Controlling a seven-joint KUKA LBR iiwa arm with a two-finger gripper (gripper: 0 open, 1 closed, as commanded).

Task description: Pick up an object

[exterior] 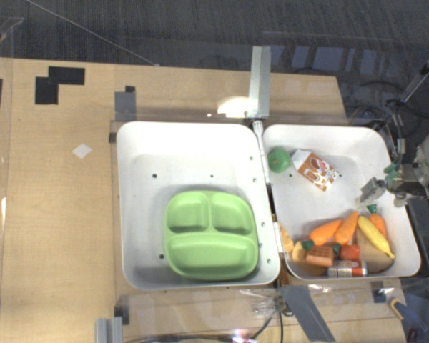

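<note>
The gripper [383,186], its opening impossible to judge and nothing visibly held, hung at the right bin's [343,138] three o'clock, apparently approaching; next, it needed lowering onto the toy pile [343,241] at five o'clock.

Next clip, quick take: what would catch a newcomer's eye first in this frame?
First the bright green divided plate, lying alone in the left bin. Next the heap of toy food in the near corner of the right bin: orange carrots, a yellow banana, with a green ball and small carton apart at the far side. The gripper hangs over that bin's right edge.
</note>
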